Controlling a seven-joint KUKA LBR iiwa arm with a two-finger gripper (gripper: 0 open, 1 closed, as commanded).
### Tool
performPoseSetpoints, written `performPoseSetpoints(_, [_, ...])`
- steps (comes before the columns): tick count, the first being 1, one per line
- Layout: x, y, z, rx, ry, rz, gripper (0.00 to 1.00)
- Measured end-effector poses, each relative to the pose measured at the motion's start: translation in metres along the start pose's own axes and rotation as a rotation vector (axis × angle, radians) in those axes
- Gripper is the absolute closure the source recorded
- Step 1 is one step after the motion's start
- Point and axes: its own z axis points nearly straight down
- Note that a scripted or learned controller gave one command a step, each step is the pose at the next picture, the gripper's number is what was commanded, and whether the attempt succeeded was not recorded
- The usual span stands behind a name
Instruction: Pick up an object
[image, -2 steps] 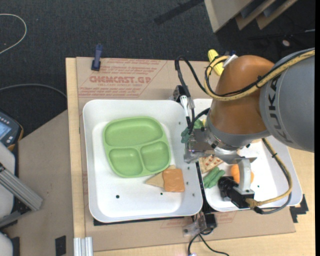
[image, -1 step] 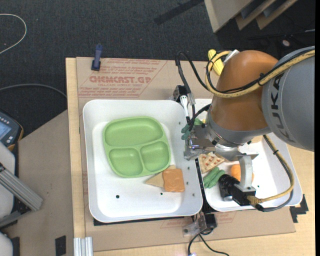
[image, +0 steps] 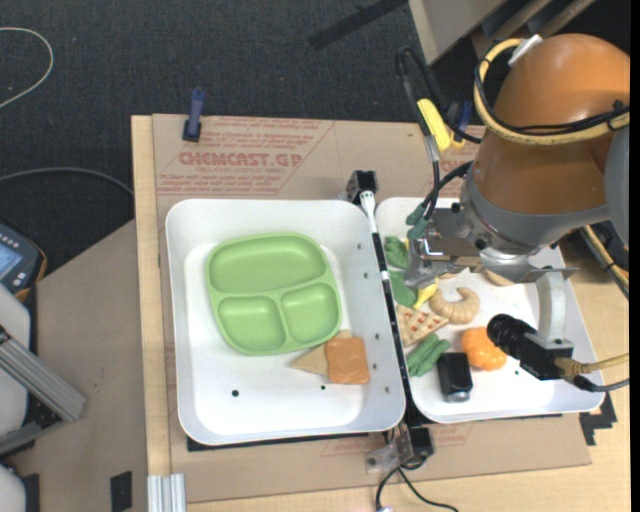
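The arm (image: 545, 130) reaches in over the far end of the right bin (image: 520, 398), and its bulky orange and grey wrist covers that part of the bin. The jaws point down at the bin's far left corner, but the wrist hides them, so I cannot tell whether they are open or shut, or whether they have hold of anything.

The things to pick lie crowded along the right bin's left side. A croissant (image: 458, 303) sits just below the wrist, with a waffle piece (image: 418, 322) touching it on the left. Green leafy pieces (image: 402, 285) lie against the dividing wall, and a green pod (image: 428, 352) lies nearer the camera. An orange fruit (image: 482, 350) rests beside the pod, and a small black block (image: 455, 377) sits just in front of both.

The left bin (image: 200, 405) holds a green divided plate (image: 272, 292), lying flat. At the plate's near right corner is what looks like a tan and orange wedge (image: 340, 358) of toy toast.

Both bins rest on a cardboard sheet (image: 250, 155) with red print covering the tabletop, and a blue clip (image: 193, 115) grips its far edge.
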Motion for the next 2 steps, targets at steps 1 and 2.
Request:
performPoseSetpoints(1, [-0.005,0.001,-0.065,0.0,0.001,-0.001,1.0])
performPoseSetpoints(2, [0.071,-0.004,0.06,0.023,-0.001,-0.008,1.0])
